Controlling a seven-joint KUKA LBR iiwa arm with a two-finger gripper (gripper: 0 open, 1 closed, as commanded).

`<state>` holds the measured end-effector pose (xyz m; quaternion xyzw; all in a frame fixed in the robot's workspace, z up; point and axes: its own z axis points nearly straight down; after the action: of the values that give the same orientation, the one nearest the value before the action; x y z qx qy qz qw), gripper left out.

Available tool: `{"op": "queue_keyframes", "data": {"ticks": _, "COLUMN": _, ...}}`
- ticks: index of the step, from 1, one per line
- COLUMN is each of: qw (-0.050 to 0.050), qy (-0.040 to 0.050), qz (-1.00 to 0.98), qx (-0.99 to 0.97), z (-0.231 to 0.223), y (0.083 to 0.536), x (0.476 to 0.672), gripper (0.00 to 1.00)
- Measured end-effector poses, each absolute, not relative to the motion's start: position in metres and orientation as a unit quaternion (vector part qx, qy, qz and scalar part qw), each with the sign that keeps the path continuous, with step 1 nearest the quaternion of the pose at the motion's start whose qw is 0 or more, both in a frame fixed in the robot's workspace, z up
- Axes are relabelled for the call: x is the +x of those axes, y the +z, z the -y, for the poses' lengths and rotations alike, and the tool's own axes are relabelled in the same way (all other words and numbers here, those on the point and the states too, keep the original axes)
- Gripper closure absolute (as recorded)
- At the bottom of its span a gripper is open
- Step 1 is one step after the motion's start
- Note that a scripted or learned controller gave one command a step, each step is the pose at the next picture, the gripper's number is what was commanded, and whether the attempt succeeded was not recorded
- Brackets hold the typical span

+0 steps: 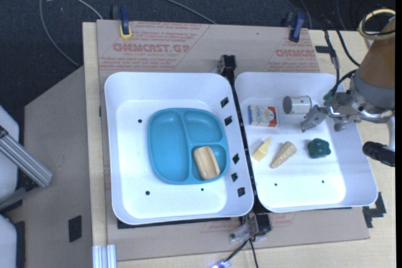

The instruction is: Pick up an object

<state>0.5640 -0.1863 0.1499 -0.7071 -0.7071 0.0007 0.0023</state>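
Five items in right bin [352, 194]; gripper [312, 120] mid-right, empty, spread, hovering by can [297, 104]: approach step, next descend and close.

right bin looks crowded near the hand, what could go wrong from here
The hand sits beside the silver can and above the green object, so a descent might knock either aside instead of gripping it. The can lies on its side and could roll away. The small carton is near the bin wall, leaving little room.

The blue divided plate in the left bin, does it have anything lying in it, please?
Yes, a tan bread roll lies in the lower right compartment of the blue divided plate.
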Motion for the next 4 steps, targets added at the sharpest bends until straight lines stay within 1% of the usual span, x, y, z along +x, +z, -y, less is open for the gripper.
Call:
{"op": "queue_keyframes", "data": {"ticks": 1, "qw": 0.002, "qy": 0.0007, "qz": 0.707, "qx": -0.707, "z": 0.191, "y": 0.106, "x": 0.566, "gripper": 0.00}}
{"op": "queue_keyframes", "data": {"ticks": 2, "qw": 0.002, "qy": 0.0005, "qz": 0.707, "qx": -0.707, "z": 0.190, "y": 0.084, "x": 0.566, "gripper": 0.00}}
{"op": "queue_keyframes", "data": {"ticks": 3, "qw": 0.001, "qy": -0.0006, "qz": 0.707, "qx": -0.707, "z": 0.190, "y": 0.096, "x": 0.567, "gripper": 1.00}}
{"op": "queue_keyframes", "data": {"ticks": 4, "qw": -0.003, "qy": -0.0015, "qz": 0.707, "qx": -0.707, "z": 0.193, "y": 0.143, "x": 0.576, "gripper": 1.00}}
